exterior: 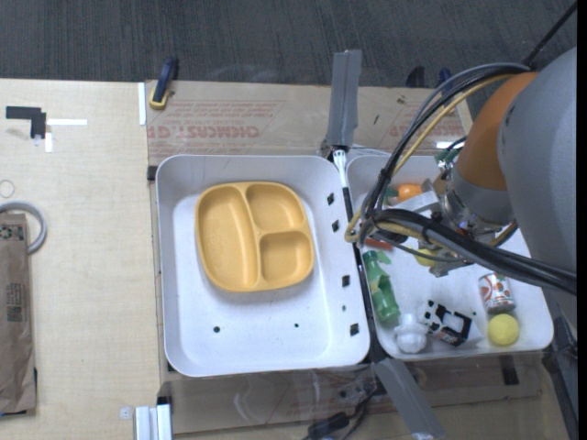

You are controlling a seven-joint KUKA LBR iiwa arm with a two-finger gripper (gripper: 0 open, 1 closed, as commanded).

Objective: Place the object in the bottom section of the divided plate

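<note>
Dark carpet runs across the top of the view behind a pale wooden bench (73, 246) that carries two shallow white bins side by side. Much of the right bin (541, 333) is hidden: the grey arm (550, 163) with its orange band (491, 136) covers the bin's 12 to 3 o'clock part, and a bundle of black and yellow cables (413, 154) crosses in front of it. The end effector (440, 246) sits low over the middle of that bin, tangled in the view with cables and dark links, so I cannot tell whether it is wide, narrow or holding anything.

Loose objects lie in the right bin around the end effector: a green bottle (381, 287) at its 8 o'clock along the bin's left wall, an orange piece (408, 192) at its 11 o'clock, a small red-and-white can (496, 291) at its 4 o'clock, a yellow ball (503, 329) beyond that near the bin's 5 o'clock corner, and a black-and-white item (447, 322) with a white lump (411, 339) at its 6 to 7 o'clock. Which of these is the task's object is unclear.

A yellow divided plate (254, 236) rests in the left bin (183, 337), well apart from the end effector at its 9 o'clock. The arm reaches in from 3 o'clock, bent down over the right bin.
</note>
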